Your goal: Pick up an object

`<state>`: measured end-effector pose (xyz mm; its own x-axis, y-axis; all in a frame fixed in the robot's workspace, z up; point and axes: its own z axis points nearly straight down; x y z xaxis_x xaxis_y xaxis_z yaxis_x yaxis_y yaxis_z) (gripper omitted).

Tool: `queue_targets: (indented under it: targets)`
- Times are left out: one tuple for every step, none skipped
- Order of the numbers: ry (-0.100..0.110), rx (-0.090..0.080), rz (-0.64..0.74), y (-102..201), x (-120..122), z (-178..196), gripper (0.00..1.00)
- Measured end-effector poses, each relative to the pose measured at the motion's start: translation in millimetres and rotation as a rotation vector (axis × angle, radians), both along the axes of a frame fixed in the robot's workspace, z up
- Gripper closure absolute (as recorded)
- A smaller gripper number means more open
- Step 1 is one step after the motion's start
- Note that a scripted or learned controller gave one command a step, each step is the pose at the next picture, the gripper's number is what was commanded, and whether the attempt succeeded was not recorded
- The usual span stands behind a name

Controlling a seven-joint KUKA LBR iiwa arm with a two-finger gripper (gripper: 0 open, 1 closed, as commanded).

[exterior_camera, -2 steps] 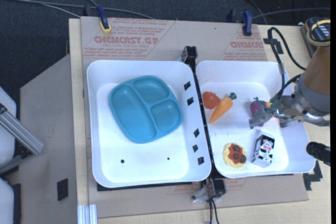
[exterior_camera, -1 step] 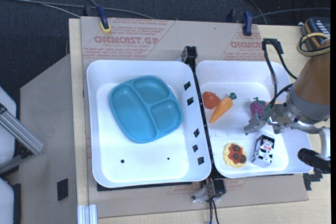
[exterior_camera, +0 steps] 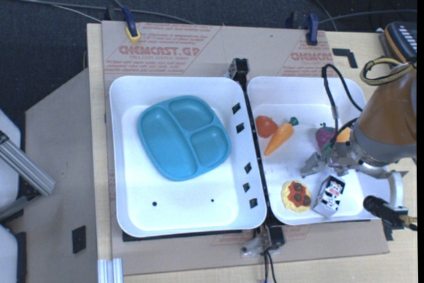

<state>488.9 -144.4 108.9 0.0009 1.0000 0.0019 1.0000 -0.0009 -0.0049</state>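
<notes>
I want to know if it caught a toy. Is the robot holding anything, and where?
Nothing seems held. The gripper hovers in the right bin, with nothing visible between its fingers, near the purple toy.

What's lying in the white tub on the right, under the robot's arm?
The right bin holds a tomato, a carrot, a purple toy, a little pizza and a small carton. The arm covers its far right side.

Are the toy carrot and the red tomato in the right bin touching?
Touching: the camera view shows the carrot lying against the tomato, with no white bin floor between them.

Glossy white plastic bins [exterior_camera: 126, 142]; smooth matt blue plastic plate [exterior_camera: 183, 136].
</notes>
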Motion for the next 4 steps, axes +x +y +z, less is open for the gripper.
queue_targets:
  targets:
    - [-0.004,-0.001,0.001,0,0,-25,0.0]
    - [-0.006,0.0,0.0,0,1,-13,1.0]
    - [-0.011,-0.004,0.001,-7,-3,46,1.0]
    - [-0.013,-0.003,0.003,1,2,106,1.0]
